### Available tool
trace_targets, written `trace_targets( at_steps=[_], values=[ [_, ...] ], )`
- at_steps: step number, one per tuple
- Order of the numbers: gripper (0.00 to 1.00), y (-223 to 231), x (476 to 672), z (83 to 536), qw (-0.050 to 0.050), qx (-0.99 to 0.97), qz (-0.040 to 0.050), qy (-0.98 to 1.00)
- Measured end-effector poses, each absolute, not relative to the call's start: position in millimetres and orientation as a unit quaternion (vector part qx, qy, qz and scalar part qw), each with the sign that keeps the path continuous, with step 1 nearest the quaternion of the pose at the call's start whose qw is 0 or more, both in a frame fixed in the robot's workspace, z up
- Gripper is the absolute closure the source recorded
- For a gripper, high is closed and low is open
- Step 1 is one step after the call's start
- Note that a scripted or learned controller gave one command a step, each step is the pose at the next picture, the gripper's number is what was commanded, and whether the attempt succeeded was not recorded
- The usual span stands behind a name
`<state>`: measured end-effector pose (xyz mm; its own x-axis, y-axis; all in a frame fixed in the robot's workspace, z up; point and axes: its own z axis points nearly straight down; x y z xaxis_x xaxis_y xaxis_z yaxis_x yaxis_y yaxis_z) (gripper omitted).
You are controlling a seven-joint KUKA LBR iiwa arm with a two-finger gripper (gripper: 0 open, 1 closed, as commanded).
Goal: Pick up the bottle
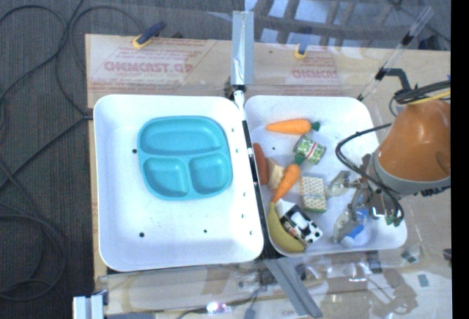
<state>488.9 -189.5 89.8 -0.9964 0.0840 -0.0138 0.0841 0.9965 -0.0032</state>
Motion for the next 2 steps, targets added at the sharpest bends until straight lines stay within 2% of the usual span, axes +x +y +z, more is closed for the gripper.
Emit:
trace_targets(
  at_steps=[1, 2],
  values=[
    [1.0, -188.2, 491.1, 98.8, 0.008, 0.042, -0.0003, 0.999],
    [0.0, -187.7, 491.1, 98.8, 0.008, 0.042, 0.0001, 0.999]
  ],
)
